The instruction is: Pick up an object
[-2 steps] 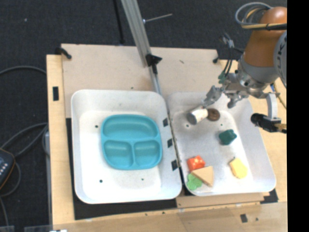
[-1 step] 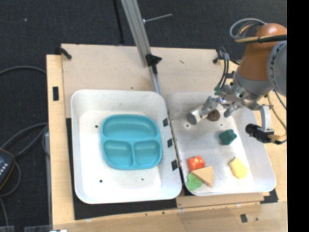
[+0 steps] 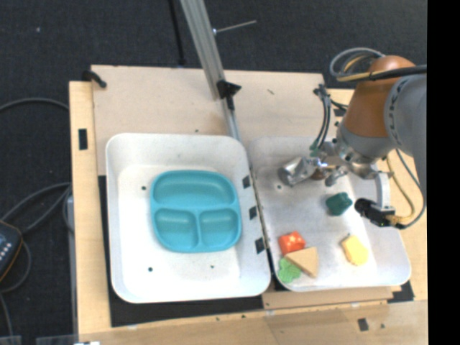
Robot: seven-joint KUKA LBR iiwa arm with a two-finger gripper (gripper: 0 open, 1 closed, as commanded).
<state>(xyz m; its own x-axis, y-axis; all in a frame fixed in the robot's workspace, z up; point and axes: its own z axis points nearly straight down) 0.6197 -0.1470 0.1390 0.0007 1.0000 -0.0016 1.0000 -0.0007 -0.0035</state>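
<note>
While the tan wedge [image 3: 307, 260], green piece [image 3: 289, 270], red block [image 3: 291, 242] and yellow piece [image 3: 353, 250] sit along the right bin's [image 3: 381, 275] near edge, the gripper [image 3: 293, 172] hovers farther back; its grasp state's unclear, nothing visibly held.

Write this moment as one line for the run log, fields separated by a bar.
arm: over right bin | gripper: above bin floor, nothing seen held | dark green object: loose in bin | teal tray: left bin
</note>
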